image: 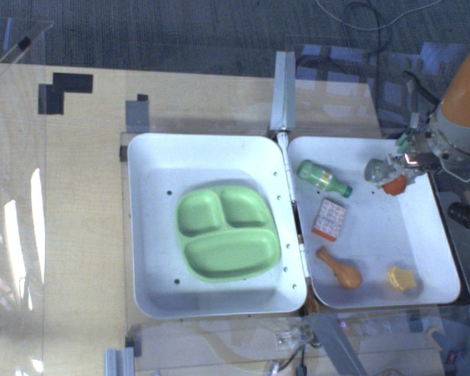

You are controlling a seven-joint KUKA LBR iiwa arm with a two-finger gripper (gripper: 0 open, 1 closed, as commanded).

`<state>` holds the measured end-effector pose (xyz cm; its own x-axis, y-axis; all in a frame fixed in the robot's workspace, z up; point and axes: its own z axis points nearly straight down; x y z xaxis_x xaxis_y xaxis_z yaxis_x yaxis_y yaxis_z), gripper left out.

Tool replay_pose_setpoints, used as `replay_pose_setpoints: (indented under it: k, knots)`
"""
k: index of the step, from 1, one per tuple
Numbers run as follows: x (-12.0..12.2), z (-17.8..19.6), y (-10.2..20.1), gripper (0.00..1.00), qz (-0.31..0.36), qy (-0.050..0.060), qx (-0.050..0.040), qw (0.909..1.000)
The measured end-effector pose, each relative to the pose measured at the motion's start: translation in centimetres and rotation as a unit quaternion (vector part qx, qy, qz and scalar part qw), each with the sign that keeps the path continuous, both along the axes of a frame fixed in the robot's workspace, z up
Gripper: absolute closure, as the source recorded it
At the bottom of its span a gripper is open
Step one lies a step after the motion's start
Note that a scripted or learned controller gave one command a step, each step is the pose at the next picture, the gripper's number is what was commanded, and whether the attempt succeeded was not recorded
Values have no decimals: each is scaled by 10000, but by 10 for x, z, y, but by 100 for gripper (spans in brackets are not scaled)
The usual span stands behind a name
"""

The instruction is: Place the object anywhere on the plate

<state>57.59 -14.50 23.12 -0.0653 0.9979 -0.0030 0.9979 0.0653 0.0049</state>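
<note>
Plate: green divided plate [227, 234], three compartments, in the middle of the left bin [145, 210].
Right bin [446, 280]: holds all the loose items.
Bottle: green bottle [323, 178] lying on its side near the right bin's far left corner.
Card: small red-and-white packet [330, 218], near the bin's left wall.
Drumstick: orange-brown piece [339, 269], toward the near edge.
Yellow item [402, 278]: near right corner.
Red object [393, 185]: at the far right, just under the jaws.
Gripper [388, 168]: over the far right corner; cannot tell how the jaws stand or whether they hold anything.
</note>
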Motion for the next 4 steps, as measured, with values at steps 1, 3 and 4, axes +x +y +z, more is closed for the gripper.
replay_pose_setpoints:
  k: [1,3,4]
  knots:
    - [-34,-111,57,100,-150,22,15,9999]
    - [-12,-48,196,100,1183,19,10,9930]
    - [-12,-48,196,0,1181,17,10,9930]
